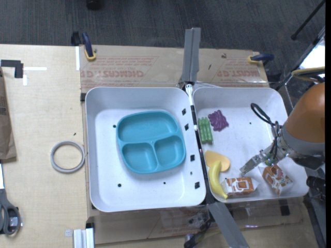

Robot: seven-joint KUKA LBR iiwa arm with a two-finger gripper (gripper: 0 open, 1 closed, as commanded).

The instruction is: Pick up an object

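My gripper (257, 165) hangs low over the right bin (243, 105), near its front right corner, and looks open with nothing between its fingers. A brown and white snack carton (239, 186) lies just below and left of it. A second small packet (275, 179) lies just below and right. A yellow banana (214, 175) curves along the bin's front left. Purple grapes (218, 120) and a green ridged piece (205, 129) sit further back on the left.
The left bin (98, 138) holds a blue three-compartment plate (151, 141). A black cable (264, 115) loops above the right bin's floor beside the arm. On the bench at the left lie a grey ring (68, 156) and scissors (8, 216).
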